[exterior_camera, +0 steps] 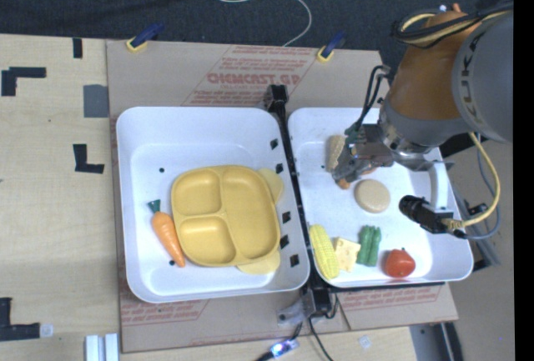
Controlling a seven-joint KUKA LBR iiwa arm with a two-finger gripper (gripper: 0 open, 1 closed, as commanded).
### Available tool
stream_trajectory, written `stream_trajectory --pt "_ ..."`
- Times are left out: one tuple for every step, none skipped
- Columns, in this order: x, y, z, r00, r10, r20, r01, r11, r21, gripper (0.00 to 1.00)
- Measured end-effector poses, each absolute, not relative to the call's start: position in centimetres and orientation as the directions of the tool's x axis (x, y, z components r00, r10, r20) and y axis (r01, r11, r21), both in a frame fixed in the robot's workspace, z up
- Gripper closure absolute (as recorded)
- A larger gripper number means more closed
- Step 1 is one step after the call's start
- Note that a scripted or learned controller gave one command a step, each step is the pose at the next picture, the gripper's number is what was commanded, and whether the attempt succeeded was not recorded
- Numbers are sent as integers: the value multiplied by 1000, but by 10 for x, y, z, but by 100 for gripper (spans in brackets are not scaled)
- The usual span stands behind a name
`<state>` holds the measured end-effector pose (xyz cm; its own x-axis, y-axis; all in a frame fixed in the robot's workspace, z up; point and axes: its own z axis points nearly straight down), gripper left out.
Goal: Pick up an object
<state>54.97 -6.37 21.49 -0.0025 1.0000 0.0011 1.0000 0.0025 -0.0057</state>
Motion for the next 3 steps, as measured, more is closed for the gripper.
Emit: stream_trajectory --pt "510 -42 214 -2 1000 1 1000 2 -6 100" --pt "517 -43 235 -1 1000 0 1000 1 0 100" --pt "515 -46 213 -1 1000 -1 1000 1 -5 100"
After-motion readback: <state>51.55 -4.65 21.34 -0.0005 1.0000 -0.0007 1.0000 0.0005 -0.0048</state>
